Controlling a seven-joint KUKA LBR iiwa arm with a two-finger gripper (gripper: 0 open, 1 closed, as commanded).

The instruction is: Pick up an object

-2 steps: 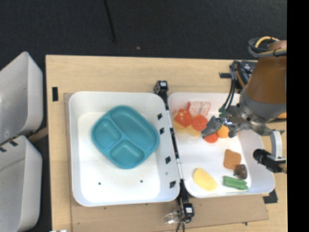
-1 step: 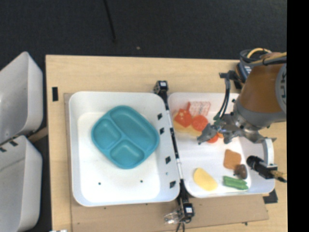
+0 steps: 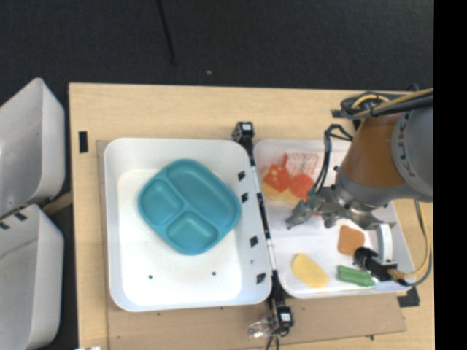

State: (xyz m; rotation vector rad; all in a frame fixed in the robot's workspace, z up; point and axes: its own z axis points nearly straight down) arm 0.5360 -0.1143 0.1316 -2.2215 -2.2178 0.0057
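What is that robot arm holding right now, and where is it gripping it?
It cannot be told: the gripper hovers over the right bin near the orange-red item, with nothing visibly in it.

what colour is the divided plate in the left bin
Teal blue; the divided plate shows clearly in the camera view.

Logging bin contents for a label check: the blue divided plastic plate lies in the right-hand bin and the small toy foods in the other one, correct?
Not quite. The camera view shows the blue divided plastic plate in the left-hand white bin; the small toy foods lie in the right-hand white bin.
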